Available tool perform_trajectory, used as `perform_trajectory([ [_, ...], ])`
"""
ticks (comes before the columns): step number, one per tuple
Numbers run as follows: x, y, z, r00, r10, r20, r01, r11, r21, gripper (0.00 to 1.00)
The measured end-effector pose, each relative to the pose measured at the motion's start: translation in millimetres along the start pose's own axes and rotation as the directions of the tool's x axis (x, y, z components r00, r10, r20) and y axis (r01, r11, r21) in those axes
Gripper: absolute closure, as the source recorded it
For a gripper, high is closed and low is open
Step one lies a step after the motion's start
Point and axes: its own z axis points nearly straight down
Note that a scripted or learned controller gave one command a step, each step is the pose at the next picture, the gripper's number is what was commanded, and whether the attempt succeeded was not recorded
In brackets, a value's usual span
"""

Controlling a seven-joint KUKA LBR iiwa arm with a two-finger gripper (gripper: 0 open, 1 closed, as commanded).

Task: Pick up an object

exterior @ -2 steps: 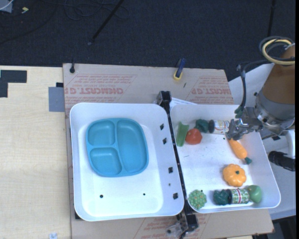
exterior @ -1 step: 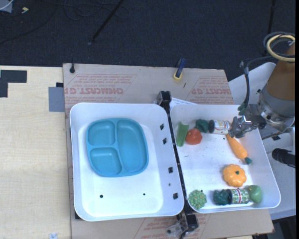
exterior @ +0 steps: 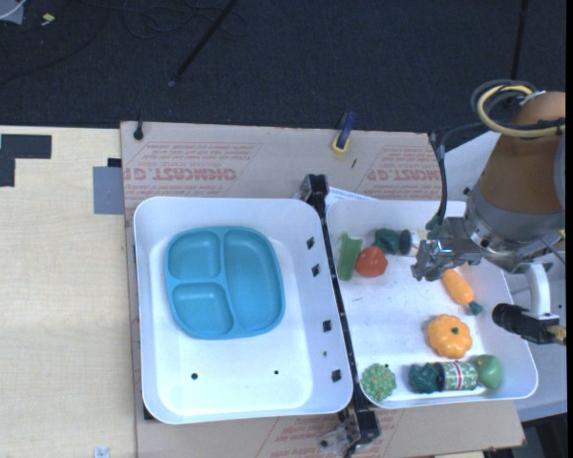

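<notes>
The left bin (exterior: 153, 370) held a blue divided plate (exterior: 224, 281), lying flat toward its ten o'clock side. The right bin (exterior: 401, 313) carried the small toy foods. At its eleven o'clock stood a green pepper (exterior: 349, 256) touching a red tomato (exterior: 371, 262), with a dark green vegetable (exterior: 394, 240) just beside them at their one o'clock. Along the six o'clock edge lay a pale green round piece (exterior: 378, 382), a dark green piece (exterior: 425, 378), a small can (exterior: 461, 376) and a green ball (exterior: 488, 371) in a row. An orange pumpkin (exterior: 449, 336) sat above that row. The gripper (exterior: 432, 259) hung at the bin's two o'clock, just beside an orange carrot (exterior: 458, 287); its grip could not be told.
</notes>
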Motion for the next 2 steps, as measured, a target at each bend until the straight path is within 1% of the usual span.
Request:
perform_trajectory([
  [1,43.6,-28.8,-17.5,1.0,0.0,0.0,0.0,1.0,0.0,1.0],
  [2,54.4,-33.7,0.8,1.0,0.001,0.002,-0.001,1.0,-0.001,1.0],
])
